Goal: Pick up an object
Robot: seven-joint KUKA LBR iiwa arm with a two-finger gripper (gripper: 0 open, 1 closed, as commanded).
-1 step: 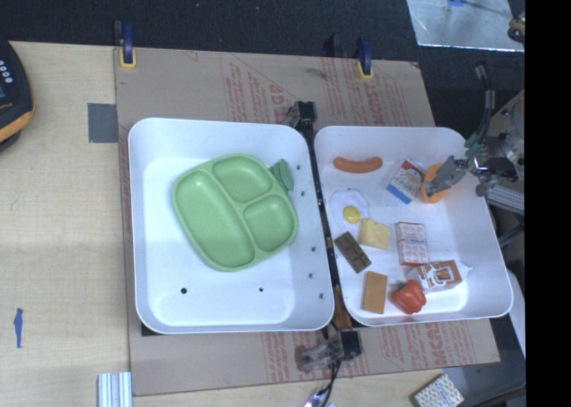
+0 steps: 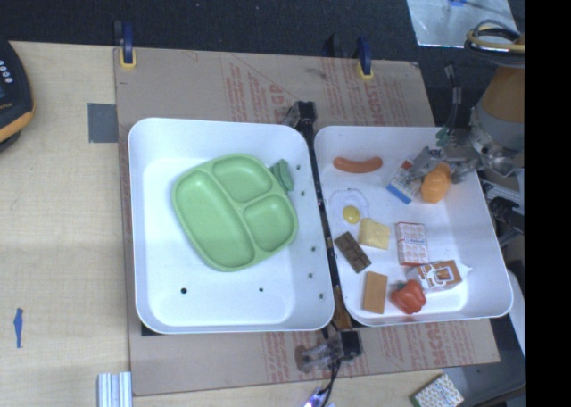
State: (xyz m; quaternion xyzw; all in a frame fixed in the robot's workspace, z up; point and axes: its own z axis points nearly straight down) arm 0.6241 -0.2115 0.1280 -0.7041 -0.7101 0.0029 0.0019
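The right bin (image 2: 482, 307) holds several small items: a sausage (image 2: 358, 164), a fried egg (image 2: 351, 211), a pale yellow block (image 2: 376, 234), a dark chocolate bar (image 2: 351, 251), a red-and-white packet (image 2: 410, 243), a brown slab (image 2: 375, 292), a red vegetable (image 2: 409, 296) and an orange fruit (image 2: 434, 186). My gripper (image 2: 443, 160) hangs low over the bin's far right corner, just above the orange fruit and beside a blue-and-white packet (image 2: 401, 184). Whether it touches the fruit is unclear.
The left bin (image 2: 152, 298) carries a green divided plate (image 2: 235, 210) with a small green piece (image 2: 283, 175) at its upper right edge. The arm's orange band (image 2: 504, 93) stands past the right bin's far corner. A dark device (image 2: 11, 93) lies at the bench's left edge.
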